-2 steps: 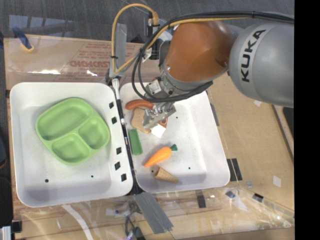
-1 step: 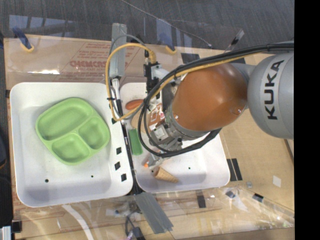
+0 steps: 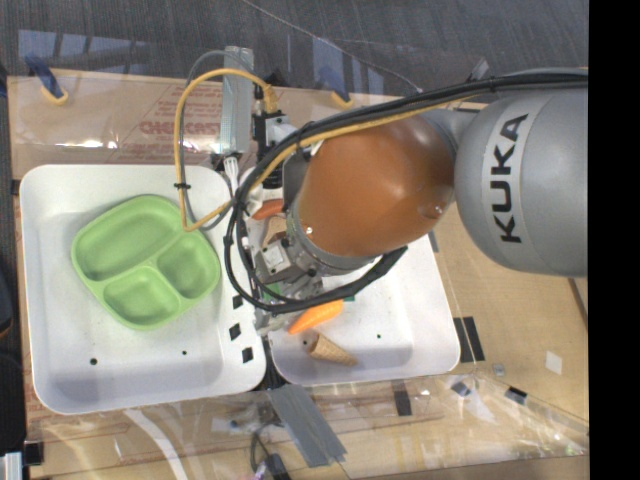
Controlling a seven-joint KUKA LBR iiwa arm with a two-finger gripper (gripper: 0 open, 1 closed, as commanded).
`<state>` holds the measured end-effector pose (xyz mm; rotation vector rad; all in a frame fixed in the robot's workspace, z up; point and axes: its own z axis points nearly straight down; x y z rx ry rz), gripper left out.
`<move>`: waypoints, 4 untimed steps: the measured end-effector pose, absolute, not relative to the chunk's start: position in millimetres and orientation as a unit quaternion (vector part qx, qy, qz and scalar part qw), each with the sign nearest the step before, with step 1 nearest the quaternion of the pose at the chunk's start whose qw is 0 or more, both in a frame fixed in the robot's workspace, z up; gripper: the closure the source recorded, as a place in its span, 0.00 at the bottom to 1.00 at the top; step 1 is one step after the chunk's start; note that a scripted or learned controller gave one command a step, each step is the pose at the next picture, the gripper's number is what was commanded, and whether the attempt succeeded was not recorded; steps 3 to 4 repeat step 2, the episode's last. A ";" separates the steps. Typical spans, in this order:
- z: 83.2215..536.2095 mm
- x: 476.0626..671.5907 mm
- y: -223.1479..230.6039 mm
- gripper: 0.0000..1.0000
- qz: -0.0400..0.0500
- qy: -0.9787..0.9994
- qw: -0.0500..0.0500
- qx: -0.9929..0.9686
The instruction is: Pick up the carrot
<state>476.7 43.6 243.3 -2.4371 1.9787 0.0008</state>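
An orange carrot (image 3: 317, 316) lies in the right bin (image 3: 420, 338), near its front left part, poking out from under the arm. The arm's orange band and wrist cover the middle of that bin. The gripper (image 3: 270, 303) hangs just left of the carrot, mostly hidden by the wrist and cables. I cannot see anything held in it. Another small orange piece (image 3: 266, 209) shows at the bin's back left, beside the wrist.
A tan cone-shaped item (image 3: 330, 348) lies just in front of the carrot. The left bin (image 3: 60, 368) holds a green divided plate (image 3: 146, 260). Yellow and black cables (image 3: 200, 148) loop over the ridge between the bins.
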 end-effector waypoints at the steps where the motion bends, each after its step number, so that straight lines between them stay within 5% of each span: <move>1: 188.8 474.4 124.4 1.00 0.003 0.614 -0.001 -0.789; 2: 186.0 474.8 206.6 1.00 0.001 0.572 0.001 -0.821; 4: 186.0 474.8 206.6 1.00 0.001 0.572 0.001 -0.821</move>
